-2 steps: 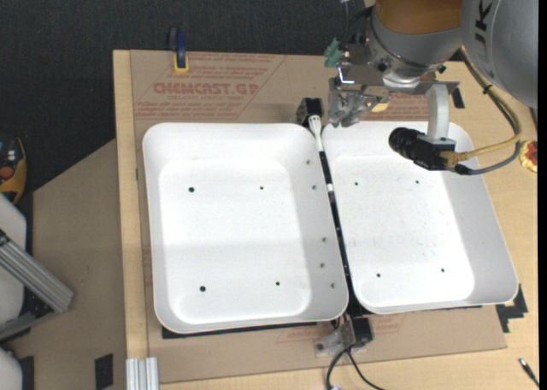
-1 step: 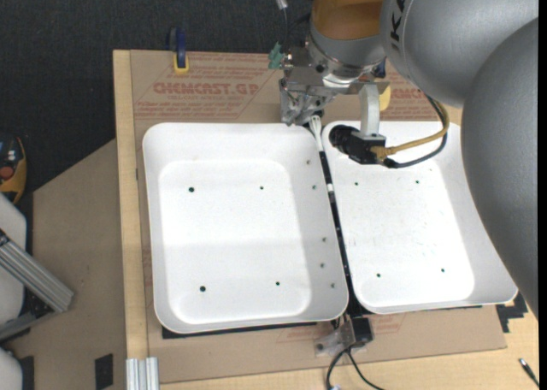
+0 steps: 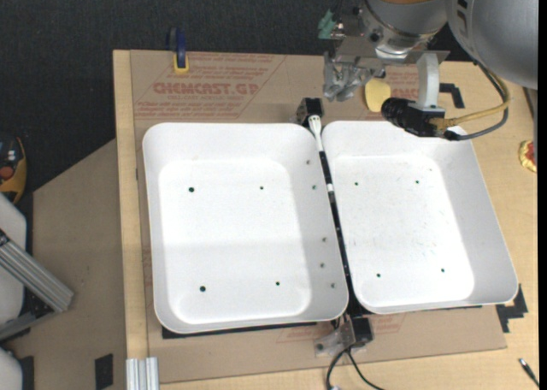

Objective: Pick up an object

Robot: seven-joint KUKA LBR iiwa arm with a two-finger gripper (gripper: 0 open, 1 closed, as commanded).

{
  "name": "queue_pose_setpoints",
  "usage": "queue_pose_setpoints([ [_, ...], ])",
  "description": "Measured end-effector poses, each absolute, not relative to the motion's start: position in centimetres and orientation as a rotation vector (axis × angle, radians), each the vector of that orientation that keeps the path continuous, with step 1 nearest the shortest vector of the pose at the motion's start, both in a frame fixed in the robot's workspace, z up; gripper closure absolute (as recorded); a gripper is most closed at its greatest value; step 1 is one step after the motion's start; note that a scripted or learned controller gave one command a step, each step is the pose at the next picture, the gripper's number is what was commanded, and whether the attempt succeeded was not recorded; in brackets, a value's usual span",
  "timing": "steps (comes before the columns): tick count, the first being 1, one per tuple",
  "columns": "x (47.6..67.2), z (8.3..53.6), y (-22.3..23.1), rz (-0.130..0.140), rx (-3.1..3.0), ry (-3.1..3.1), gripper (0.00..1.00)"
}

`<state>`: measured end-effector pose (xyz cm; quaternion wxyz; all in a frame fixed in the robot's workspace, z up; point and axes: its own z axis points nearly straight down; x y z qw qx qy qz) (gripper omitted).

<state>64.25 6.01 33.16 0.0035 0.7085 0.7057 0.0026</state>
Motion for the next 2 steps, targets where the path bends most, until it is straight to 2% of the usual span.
queue_pose_setpoints([
  [1, 66.6, 24.6, 13.4, -0.005, 2.219, 2.231, 1.0],
  [2, 66.8, 30.9, 10.7, 0.011, 2.219, 2.215, 1.0],
])
